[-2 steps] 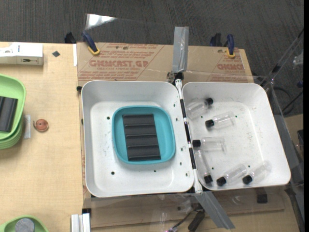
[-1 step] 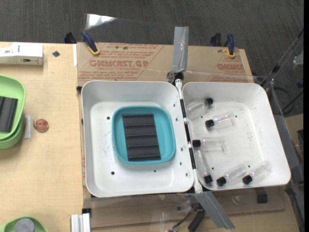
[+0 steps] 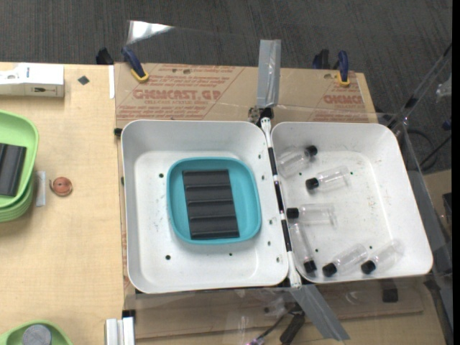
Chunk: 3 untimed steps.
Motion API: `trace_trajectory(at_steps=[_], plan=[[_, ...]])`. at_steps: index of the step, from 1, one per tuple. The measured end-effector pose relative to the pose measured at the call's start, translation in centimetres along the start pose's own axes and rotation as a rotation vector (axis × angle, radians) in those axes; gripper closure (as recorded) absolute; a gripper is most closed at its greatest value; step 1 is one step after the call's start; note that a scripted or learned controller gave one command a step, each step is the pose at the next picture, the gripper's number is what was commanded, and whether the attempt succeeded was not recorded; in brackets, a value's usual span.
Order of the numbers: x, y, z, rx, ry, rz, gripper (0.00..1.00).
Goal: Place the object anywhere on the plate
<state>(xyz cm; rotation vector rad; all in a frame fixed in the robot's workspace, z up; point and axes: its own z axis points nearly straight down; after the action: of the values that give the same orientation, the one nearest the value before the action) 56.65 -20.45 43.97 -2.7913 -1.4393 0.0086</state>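
two shallow white bins sat side by side on the counter [image 3: 72,264], their inner rims touching along a dark seam. the left bin [image 3: 144,264] carried a teal plate [image 3: 175,207] with rounded corners, set a little left of the bin's middle. on the plate lay a black ridged block [image 3: 210,204], four ribs across, long side running toward the back, covering most of the plate's flat middle and leaving the teal rim bare all round.

six clear vials with black caps lay on their sides in the right bin [image 3: 392,192]. one vial [image 3: 296,158] rested near the back left corner, a second [image 3: 329,180] just in front of it, and a third [image 3: 315,213] close to the left wall. the other three vials [image 3: 348,259] lay along the front wall, caps pointing toward the front edge. all six were apart from the plate, with the two bin walls between them and it.

behind the bins a cardboard sheet [image 3: 187,92] with red print was held by two blue clamps with orange tips [image 3: 134,65], and a grey strip of tape [image 3: 268,70] ran up from the seam. at the counter's left edge stood a green tray [image 3: 21,131], a small reddish disc [image 3: 62,186] beside it, and a white box [image 3: 32,81] farther back.
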Motion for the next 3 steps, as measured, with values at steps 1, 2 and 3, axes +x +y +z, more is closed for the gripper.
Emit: trace_trajectory(at_steps=[1, 2, 3], plan=[[0.00, 0.00, 0.00, 0.000, 0.000, 0.000, 0.00], [0.00, 0.00, 0.00, 0.000, 0.000, 0.000, 0.00], [0.00, 0.00, 0.00, 0.000, 0.000, 0.000, 0.00]])
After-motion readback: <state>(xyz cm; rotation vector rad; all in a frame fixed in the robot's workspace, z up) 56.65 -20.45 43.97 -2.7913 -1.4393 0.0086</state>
